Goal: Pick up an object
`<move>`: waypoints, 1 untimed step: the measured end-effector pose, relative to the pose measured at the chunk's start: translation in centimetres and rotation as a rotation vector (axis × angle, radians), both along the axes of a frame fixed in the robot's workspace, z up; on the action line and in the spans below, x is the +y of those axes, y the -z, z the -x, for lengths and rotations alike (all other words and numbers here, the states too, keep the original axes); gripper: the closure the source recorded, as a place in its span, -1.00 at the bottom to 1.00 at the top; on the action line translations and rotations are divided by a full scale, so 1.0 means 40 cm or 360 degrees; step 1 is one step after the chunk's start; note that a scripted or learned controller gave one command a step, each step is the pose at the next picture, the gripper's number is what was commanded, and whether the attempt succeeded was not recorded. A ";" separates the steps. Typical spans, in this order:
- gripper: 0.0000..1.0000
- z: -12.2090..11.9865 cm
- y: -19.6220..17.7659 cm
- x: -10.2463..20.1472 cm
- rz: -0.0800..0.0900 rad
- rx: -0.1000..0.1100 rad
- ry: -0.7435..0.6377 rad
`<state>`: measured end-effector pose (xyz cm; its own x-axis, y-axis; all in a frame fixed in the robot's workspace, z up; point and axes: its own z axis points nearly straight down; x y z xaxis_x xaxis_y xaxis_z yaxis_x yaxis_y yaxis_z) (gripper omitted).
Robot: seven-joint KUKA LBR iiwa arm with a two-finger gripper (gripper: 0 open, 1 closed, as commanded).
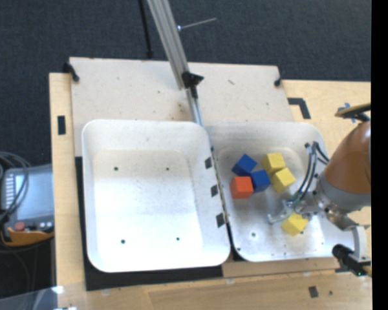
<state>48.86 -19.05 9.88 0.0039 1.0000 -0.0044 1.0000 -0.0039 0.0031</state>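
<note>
1. My fingers (286,213) are low in the right bin (265,254), at its right side. They are small and partly masked by cables and wrist; I cannot tell whether they stand apart or together.
2. The lone yellow cube (295,224) lies just beside the fingers, touching or nearly so, on their lower right. It looks beside the tips, not between them, though the view is poor here.
3. Risk: closing from here could pinch one edge and squirt the cube toward the bin wall, or close on nothing.
4. Risk: the cube sits tilted to the bin's sides, so a corner grip may slip on the lift.
5. Further off, up and left: a cluster of two blue cubes (244,165), two more yellow cubes (275,161) and an orange cube (242,186), well clear of the fingers.
6. The left bin (90,192) sits alongside on the bench (61,173).
</note>
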 end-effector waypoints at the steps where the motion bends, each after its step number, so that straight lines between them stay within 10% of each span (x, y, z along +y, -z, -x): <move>1: 1.00 -0.004 -0.027 -0.001 -0.0001 -0.0010 0.0011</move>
<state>49.03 -19.08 10.98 0.0106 0.9999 -0.0035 0.9999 -0.0105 0.0091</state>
